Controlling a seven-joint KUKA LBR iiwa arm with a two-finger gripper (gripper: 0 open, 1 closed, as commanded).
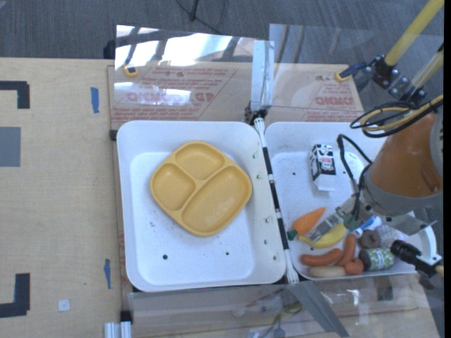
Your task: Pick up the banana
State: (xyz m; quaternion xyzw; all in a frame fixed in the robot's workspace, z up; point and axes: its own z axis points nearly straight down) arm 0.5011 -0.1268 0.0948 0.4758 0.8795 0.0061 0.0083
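Roughly, by label:
Writing: mirrored red print on the clear panels (187,83) behind the bins; unreadable.
Carton: small black-and-white carton (323,166) in right white bin (282,153), label too small to read.
Surface: light wooden bench (56,210), blue tape marks, grey carpet beyond.
Left white bin (141,259): yellow three-compartment plastic plate (201,187).
Banana: small curved yellow banana (331,238), right bin's near part, between orange carrot (309,221) and red sausages (325,258).
Gripper (330,225): metal fingers touching banana's upper side; cannot tell jaw state.

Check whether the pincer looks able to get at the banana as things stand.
Probably yes. The pincer is already down on the banana in the right bin; the carrot and sausages crowd it closely.
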